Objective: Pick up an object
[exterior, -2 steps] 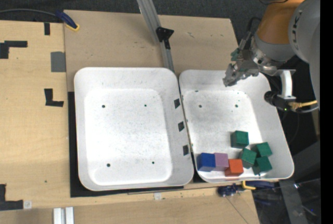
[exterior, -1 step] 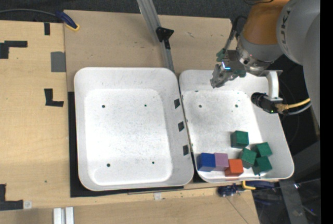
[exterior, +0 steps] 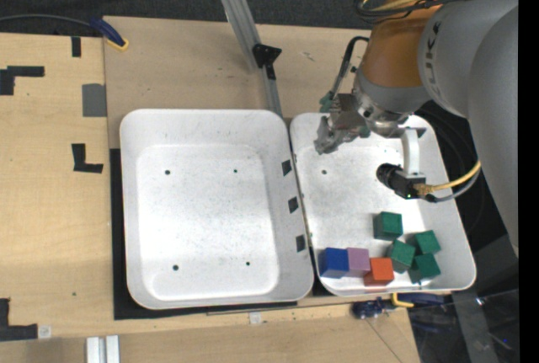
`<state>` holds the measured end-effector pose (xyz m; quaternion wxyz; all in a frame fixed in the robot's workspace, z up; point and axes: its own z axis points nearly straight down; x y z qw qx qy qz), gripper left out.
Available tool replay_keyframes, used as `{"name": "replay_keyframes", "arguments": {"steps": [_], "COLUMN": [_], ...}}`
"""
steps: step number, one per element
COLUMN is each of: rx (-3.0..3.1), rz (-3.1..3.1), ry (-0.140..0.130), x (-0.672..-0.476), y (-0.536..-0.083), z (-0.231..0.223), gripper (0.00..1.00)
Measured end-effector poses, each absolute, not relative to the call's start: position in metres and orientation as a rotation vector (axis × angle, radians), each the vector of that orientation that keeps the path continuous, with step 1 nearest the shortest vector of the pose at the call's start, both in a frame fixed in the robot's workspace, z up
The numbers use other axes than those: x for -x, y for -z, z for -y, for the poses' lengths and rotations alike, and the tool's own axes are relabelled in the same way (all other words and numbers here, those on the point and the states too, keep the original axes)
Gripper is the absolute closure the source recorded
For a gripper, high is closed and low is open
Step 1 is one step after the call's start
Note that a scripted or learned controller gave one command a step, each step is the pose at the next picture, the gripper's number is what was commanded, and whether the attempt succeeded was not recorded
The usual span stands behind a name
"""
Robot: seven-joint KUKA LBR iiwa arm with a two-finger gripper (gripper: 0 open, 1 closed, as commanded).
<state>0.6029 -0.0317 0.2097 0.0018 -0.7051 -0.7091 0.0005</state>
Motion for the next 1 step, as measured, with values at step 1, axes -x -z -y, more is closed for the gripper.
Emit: {"name": "replay_keyframes", "arguments": {"steps": [1], "rx": [2.213], "rz": [2.226], "ry": [-0.002], "x": [-0.5914], "y": [-0.2092], "z": [-0.0112], "gripper": [1.00]}}
